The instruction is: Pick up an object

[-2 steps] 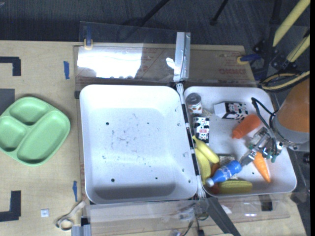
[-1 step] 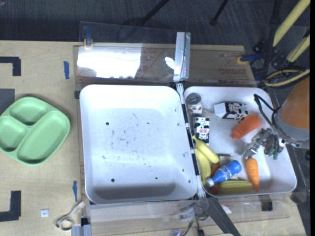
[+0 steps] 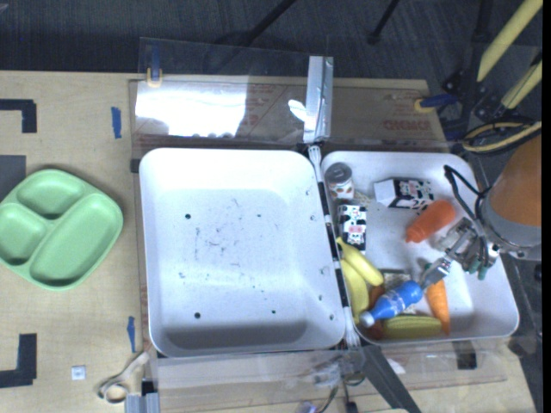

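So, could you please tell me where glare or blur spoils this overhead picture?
In the camera view, glare washes out the clear panel behind the left bin; the arm's orange band at the right edge is blurred; the hand over the right bin looks soft, its details hard to read; the green divided plate on the bench is evenly lit and sharp.

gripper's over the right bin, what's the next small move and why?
Probably a short descent onto the blue bottle. The gripper sits low in the right bin, just above and right of that bottle, with nothing visibly held. An orange carrot lies close beside the bottle, so keep the drop centred to avoid catching both.
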### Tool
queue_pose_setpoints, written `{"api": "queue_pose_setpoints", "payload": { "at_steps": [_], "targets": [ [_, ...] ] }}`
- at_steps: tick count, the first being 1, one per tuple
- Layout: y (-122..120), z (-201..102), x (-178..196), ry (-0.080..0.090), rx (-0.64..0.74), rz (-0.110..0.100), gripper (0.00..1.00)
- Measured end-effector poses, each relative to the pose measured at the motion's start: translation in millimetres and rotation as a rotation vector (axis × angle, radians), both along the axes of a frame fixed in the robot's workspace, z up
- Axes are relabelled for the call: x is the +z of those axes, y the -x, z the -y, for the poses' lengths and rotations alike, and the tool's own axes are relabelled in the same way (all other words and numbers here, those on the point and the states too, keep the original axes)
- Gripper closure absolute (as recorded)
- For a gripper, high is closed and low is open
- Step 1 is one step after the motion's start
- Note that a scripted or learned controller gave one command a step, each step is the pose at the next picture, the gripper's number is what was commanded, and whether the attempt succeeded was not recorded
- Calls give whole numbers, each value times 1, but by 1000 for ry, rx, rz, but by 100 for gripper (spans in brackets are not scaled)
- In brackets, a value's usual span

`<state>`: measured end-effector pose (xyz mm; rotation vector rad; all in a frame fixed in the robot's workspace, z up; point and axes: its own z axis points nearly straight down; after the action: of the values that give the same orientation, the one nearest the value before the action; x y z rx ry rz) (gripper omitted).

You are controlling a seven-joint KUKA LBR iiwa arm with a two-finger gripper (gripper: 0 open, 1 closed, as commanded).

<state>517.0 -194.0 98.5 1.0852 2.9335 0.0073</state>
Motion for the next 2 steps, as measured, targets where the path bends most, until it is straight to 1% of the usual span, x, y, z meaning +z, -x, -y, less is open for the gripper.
{"api": "queue_pose_setpoints", "payload": {
  "at_steps": [1, 2],
  "targets": [
    [15, 18, -12, 3, 361, -9, 0],
    [11, 15, 0, 3, 361, 4, 100]
  ]
}}
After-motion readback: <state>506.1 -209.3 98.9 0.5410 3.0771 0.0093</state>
